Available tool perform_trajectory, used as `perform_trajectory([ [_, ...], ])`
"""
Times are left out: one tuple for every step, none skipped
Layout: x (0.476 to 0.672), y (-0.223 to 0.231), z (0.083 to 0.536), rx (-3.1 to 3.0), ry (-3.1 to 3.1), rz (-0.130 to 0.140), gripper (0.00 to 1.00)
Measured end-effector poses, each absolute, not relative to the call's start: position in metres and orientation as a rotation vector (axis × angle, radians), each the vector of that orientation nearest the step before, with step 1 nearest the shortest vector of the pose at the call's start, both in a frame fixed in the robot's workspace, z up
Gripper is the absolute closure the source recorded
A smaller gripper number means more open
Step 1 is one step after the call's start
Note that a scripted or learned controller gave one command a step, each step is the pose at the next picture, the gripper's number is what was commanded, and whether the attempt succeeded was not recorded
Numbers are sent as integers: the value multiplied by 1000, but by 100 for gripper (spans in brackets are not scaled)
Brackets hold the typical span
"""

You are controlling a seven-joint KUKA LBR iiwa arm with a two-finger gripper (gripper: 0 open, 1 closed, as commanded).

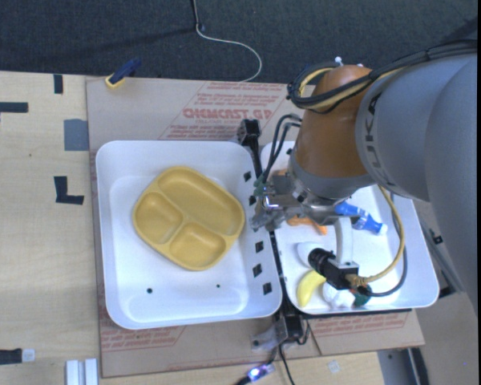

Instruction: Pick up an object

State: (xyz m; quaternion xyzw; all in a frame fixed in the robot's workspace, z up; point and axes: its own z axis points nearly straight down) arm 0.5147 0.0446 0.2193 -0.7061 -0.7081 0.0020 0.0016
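My gripper [298,215] hangs over the right bin [421,283]; whether it grips anything, I can't tell. That yellow banana [307,288] looks light, smooth; I'd pinch mid-body.

A tan wooden bench [32,215] is carrying a brown cardboard sheet [176,111], with two shallow white bins [112,215] sitting side by side.

Light falls evenly from overhead, soft and rather flat. The left bin [116,239] glares white, nearly washed out, with a faint shadow under the yellow tray [188,215]. The arm [409,119] looms soft, slightly out of focus. Overall the frame is coarse and a little grainy.
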Motion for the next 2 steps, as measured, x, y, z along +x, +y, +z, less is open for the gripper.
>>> perform_trajectory([
  [522, 40, 214, -2219, -2222, 5, 100],
  [526, 31, 229, -2219, -2222, 2, 100],
])
